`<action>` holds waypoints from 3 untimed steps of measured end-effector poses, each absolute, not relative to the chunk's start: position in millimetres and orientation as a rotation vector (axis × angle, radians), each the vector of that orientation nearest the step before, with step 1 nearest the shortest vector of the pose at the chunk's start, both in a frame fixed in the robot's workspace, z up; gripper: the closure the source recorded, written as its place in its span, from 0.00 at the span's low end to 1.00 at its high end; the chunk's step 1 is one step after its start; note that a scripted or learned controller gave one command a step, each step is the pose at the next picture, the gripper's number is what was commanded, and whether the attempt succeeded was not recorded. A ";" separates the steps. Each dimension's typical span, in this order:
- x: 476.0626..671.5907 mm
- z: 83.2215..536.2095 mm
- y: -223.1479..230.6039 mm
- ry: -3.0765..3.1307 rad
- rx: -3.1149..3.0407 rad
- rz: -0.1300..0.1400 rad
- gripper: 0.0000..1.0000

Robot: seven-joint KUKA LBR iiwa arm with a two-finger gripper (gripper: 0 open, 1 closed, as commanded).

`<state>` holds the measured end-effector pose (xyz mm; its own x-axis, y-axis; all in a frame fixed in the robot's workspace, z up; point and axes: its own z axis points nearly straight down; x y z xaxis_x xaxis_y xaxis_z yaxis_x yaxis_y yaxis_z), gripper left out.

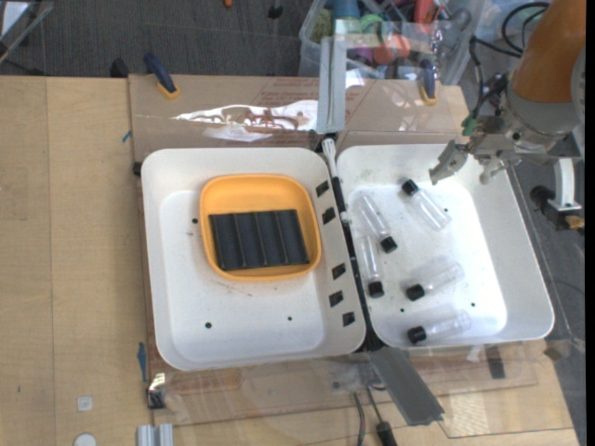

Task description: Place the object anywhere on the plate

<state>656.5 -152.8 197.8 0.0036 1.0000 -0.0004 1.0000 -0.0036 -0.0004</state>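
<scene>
Five clear bottles with black caps lie scattered flat in the right bin (521, 249), the nearest bottle (423, 204) toward its 12 o'clock side with the cap pointing up-left, none yet on the orange plate (260, 193), which sits in the left bin (177, 323) at 9 o'clock from them, its middle taken up by a dark ribbed insert (258, 240). The gripper (469, 165) hangs at about 1 o'clock of the right bin, fingers spread with nothing between them, seemingly poised to drop onto that nearest bottle
</scene>
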 end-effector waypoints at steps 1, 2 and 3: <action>667.7 225.8 -194.1 -2.242 -2.204 0.000 0.00; 667.6 223.8 -223.3 -2.272 -2.174 0.001 0.00; 667.9 225.4 -222.9 -2.270 -2.177 0.001 0.00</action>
